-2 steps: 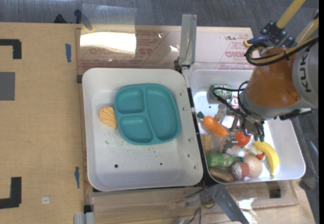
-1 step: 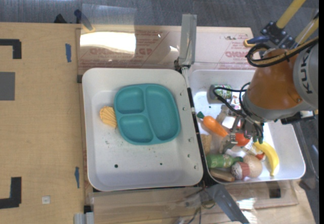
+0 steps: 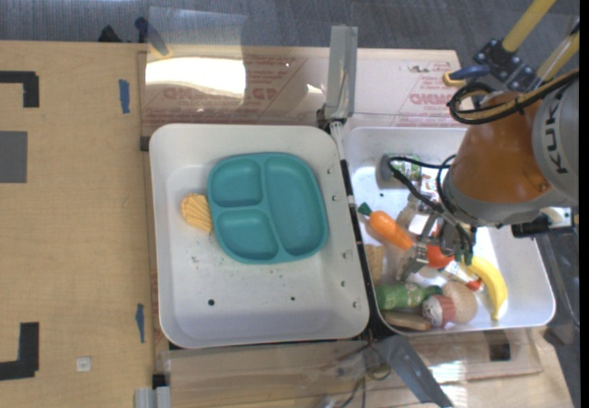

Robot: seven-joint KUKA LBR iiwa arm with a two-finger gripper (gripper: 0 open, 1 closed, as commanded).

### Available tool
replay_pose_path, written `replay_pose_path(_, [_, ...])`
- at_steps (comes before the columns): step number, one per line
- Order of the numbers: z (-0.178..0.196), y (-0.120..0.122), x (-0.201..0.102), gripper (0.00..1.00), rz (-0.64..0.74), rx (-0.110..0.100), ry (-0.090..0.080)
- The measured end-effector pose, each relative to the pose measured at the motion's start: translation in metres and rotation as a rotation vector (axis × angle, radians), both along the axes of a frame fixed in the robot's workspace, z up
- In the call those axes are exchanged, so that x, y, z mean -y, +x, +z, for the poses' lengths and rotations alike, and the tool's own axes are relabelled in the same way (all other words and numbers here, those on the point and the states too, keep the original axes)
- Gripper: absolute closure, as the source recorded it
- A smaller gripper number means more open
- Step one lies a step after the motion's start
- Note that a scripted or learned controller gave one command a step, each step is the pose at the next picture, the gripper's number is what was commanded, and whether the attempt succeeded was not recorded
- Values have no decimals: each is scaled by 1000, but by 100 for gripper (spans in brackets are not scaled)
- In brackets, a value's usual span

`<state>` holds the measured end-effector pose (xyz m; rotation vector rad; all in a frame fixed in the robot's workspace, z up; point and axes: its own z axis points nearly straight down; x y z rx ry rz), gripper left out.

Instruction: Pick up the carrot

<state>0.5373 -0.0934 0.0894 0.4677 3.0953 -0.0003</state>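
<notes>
The carrot (image 3: 388,229), orange with a green top, lies slanted in the left half of the right bin (image 3: 534,309), near the wall between the bins. My gripper (image 3: 433,243) hangs low inside that bin, just right of the carrot's thick end and over a small red toy (image 3: 440,258). The carrot rests on the bin floor, beside the gripper rather than in it. The arm's orange band (image 3: 497,157) covers the bin's back right part.
A banana (image 3: 492,288), a green vegetable (image 3: 405,296), a round pale toy (image 3: 451,307) and a brown piece (image 3: 405,321) crowd the right bin's front. The left bin (image 3: 175,305) holds a teal divided plate (image 3: 267,206) and a yellow shell-shaped toy (image 3: 196,211).
</notes>
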Motion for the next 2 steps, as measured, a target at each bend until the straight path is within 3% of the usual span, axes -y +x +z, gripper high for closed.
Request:
replay_pose_path(1, [0, -13, 0, 0, -252, 2, 2])
replay_pose_path(2, [11, -13, -1, 100, -251, 2, 4])
